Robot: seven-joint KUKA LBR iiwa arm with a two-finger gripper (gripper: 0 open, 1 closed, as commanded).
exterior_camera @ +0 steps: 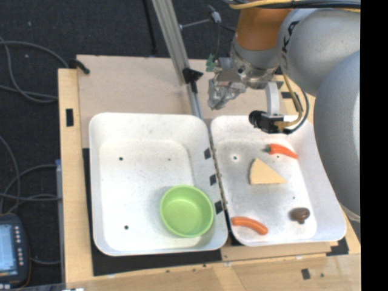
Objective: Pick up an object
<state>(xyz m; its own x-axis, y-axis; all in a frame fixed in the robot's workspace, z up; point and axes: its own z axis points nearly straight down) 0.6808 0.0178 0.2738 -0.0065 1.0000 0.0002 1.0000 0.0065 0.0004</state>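
Observation:
My gripper (pixel 222 96) hangs above the far edge of the right bin (pixel 321 220), near the divide between the two bins, with nothing visible between its fingers. Below it in the right bin lie a tan wedge (pixel 265 173), a small orange carrot-like piece (pixel 282 151), an orange sausage (pixel 249 224) and a small brown lump (pixel 299 214). A green bowl (pixel 186 211) sits upright in the near right corner of the left bin (pixel 115 162).
A slanted aluminium rail (pixel 174 41) rises from behind the bins, close to the left of the gripper. The large grey arm covers the upper right. A black bracket (pixel 267 120) with cables sits over the right bin's far edge.

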